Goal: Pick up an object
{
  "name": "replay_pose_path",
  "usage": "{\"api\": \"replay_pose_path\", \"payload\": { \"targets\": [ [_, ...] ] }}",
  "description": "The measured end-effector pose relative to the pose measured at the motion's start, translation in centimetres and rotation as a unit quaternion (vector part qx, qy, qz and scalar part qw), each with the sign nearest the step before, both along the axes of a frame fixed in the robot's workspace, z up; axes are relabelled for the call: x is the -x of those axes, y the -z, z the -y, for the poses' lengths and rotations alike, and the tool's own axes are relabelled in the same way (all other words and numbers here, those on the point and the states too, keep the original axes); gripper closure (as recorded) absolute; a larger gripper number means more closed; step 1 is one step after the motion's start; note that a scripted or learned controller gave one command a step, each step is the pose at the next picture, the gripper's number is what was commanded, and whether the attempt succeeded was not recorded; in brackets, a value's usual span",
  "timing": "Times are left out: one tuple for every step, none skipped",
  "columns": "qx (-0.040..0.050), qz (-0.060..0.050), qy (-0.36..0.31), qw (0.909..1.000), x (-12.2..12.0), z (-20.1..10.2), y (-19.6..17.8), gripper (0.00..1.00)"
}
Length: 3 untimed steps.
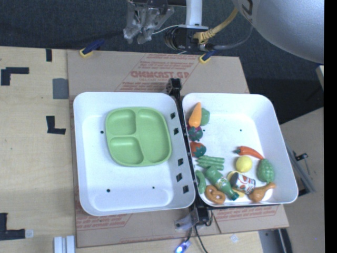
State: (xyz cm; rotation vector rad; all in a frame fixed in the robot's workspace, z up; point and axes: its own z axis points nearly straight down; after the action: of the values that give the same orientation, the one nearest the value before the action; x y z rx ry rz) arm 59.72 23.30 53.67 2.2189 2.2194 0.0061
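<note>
Picking well means bringing the arm [287, 15] from the far side down over the right bin [263, 107]. Its gripper [142, 28], fingers' spread unclear, hangs far from the toys; the lone yellow lemon [243, 164] looks easiest.

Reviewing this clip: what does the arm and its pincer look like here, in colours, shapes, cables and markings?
The arm is a bulky, rounded light-grey shell at top right with part of a dark letter on it. A white curved tube and a yellow cable lead to a dark connector block. The pincer is blurred greyish metal under a dark mount.
</note>
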Motion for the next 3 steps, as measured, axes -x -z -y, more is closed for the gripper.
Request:
{"api": "replay_pose_path", "payload": {
  "targets": [
    [0.0043, -0.013, -0.001, 0.9999, 6.8, 0.0, 15.9, 1.0],
    [-0.0015, 0.001, -0.001, 1.0, 5.5, 0.0, 6.6, 1.0],
    [-0.0004, 0.002, 0.0, 1.0, -3.1, 0.5, -0.1, 1.0]
  ]
}}
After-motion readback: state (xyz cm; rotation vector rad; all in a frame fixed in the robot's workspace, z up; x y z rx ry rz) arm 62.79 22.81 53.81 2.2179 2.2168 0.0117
